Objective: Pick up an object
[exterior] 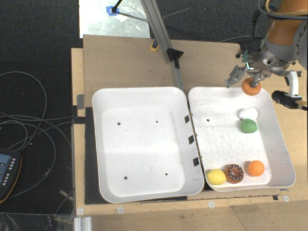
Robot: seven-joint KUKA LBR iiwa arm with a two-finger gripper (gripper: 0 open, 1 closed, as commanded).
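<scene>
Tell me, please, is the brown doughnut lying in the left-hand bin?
No, the brown doughnut lies in the right bin, between a yellow lemon and an orange ball.

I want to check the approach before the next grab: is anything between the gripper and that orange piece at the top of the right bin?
Nothing visible stands between them. The gripper sits directly over the orange piece at the right bin's far edge. The nearest things, a white piece and a green ball, lie nearer the camera, off that path.
</scene>
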